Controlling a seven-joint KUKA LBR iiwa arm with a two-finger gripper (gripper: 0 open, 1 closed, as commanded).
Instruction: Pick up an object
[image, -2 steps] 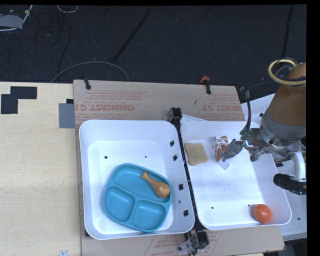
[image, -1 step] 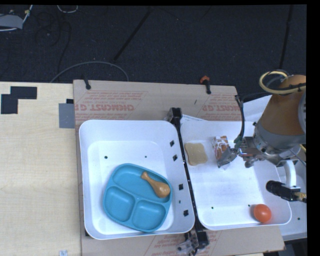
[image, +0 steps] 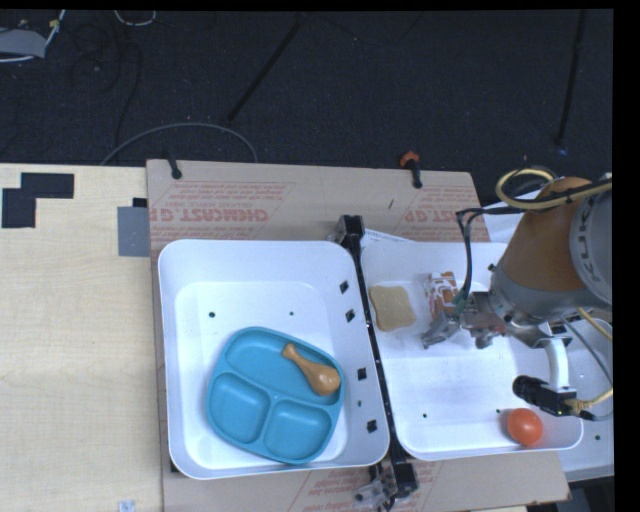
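Arm: grey with an orange band (image: 545, 235), reaching in from the bench's right edge over the right bin (image: 450, 425).
Gripper (image: 440, 333): low in the right bin, fingers slightly apart, nothing between them.
Tan sponge-like block (image: 392, 307): right bin, near its left wall, just beside the gripper.
Small packet (image: 443, 290): near the gripper, toward the bench's far edge.
Orange ball (image: 524, 427): right bin's near right corner.
Left bin (image: 190, 270): holds a blue divided plate (image: 255, 410) with a tan drumstick toy (image: 312, 370) on it.
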